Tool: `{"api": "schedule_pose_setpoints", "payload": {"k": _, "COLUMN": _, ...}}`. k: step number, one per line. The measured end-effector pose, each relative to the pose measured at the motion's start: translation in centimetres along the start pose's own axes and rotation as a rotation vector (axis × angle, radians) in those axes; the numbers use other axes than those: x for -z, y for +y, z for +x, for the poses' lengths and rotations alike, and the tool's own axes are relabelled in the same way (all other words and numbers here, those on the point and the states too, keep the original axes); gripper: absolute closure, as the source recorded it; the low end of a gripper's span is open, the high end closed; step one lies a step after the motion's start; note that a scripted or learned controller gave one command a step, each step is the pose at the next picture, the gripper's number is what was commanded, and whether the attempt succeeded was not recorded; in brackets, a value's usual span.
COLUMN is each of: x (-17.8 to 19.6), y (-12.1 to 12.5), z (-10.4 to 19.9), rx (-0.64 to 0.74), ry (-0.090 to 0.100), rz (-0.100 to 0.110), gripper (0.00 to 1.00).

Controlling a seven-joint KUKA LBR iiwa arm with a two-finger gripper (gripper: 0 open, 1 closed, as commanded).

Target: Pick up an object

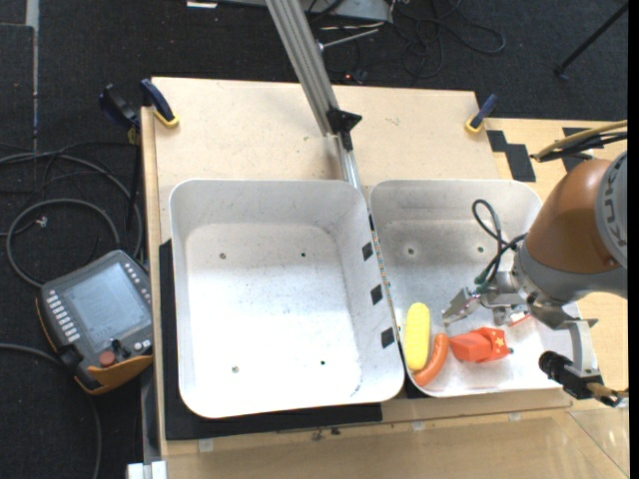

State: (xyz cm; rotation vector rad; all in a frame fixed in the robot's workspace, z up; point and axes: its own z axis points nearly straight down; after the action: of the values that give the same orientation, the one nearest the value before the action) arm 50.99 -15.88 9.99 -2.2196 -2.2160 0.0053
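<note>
In the right bin (439,218), near its front edge, lie a yellow oblong object (416,332), an orange sausage-shaped object (432,360) beside it, and a red-orange blocky object (478,345). My gripper (477,305) hangs just above and behind the red-orange object, with its metal fingers (456,307) spread to the left. Nothing is between the fingers. The grey arm with its orange band (574,223) comes in from the right.
The left bin (200,218) stands beside the right one, sharing a divider wall. A metal pole (310,58) slants over the bench's back. Clamps sit at the bench's rear corners. A teach pendant (95,312) lies on the floor to the left.
</note>
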Motion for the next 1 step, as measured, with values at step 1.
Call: {"api": "schedule_pose_setpoints", "payload": {"k": 1, "x": 1.36, "y": 0.17, "z": 0.00, "rx": 0.001, "ry": -0.002, "rz": -0.007, "gripper": 1.00}}
